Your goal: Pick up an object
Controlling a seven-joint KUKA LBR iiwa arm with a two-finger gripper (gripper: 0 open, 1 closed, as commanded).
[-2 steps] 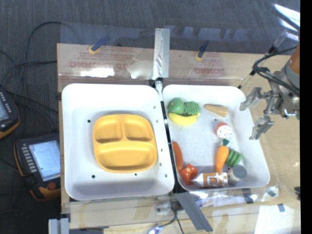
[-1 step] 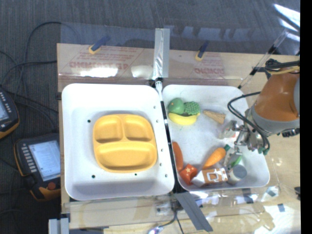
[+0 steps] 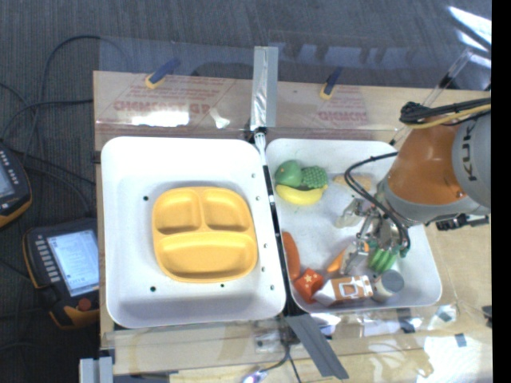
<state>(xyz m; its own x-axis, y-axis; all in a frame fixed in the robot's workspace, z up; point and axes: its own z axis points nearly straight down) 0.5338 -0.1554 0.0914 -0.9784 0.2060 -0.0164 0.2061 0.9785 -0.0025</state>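
My gripper (image 3: 369, 231) hangs low over the right bin (image 3: 415, 294), near its middle-right, beneath the orange wrist band. Just below it lies a small green item (image 3: 385, 258) beside an orange piece (image 3: 338, 260). A white-and-orange packet (image 3: 348, 290) and a grey round cap (image 3: 390, 282) lie along the bin's front wall. A red item (image 3: 308, 281) and an orange-red stick (image 3: 291, 252) rest at the bin's front left. At the back left sits a yellow fruit (image 3: 299, 195) with a green fruit (image 3: 288, 173) and a knobbly green piece (image 3: 314, 178) on it.
The left bin (image 3: 128, 166) holds a yellow divided plate (image 3: 205, 232). A metal divider post (image 3: 264, 86) stands behind the seam between the bins. Tablets and cables (image 3: 60, 262) lie on the floor at the left. Black cables (image 3: 435, 112) run along the arm.
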